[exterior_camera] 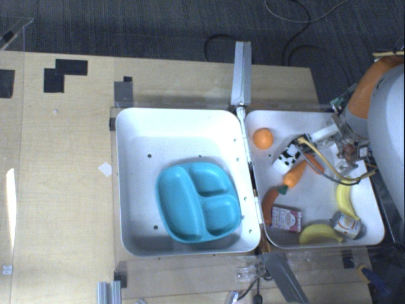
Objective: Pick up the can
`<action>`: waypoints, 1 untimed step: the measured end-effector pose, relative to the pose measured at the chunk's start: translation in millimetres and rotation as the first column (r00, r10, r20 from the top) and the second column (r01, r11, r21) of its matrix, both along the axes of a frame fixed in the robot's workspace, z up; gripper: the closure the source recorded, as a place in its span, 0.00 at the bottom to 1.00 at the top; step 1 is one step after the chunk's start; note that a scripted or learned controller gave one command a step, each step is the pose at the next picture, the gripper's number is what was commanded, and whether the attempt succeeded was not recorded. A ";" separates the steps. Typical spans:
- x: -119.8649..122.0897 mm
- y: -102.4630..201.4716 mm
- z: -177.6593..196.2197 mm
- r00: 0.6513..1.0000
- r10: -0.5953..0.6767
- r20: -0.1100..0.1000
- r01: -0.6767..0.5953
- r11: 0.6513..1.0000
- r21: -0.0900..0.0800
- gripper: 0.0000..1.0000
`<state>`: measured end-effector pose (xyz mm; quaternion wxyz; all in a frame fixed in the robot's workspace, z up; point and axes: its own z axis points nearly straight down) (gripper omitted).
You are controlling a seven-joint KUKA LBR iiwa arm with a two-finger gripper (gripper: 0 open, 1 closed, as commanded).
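The can (347, 225), small and silver with a printed label, lies on its side in the front right corner of the right bin (316, 118). It sits between two yellow bananas, one upright (343, 198) and one along the front wall (318, 234). My gripper (345, 152) hangs over the right side of that bin, well behind the can, with wires around it. The grey arm and its orange band (364, 94) come in from the right.
The right bin also holds an orange (262, 138), a black-and-white checkered item (288, 156), a carrot (294, 175), a red sausage-shaped piece (270, 201) and a maroon box (286, 218). A blue divided tray (197, 201) lies in the left bin (136, 170).
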<state>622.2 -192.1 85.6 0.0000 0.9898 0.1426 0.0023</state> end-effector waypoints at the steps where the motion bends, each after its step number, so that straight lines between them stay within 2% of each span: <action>1: 15.0 -11.7 9.0 0.997 -0.075 -0.002 0.075 0.997 0.000 0.00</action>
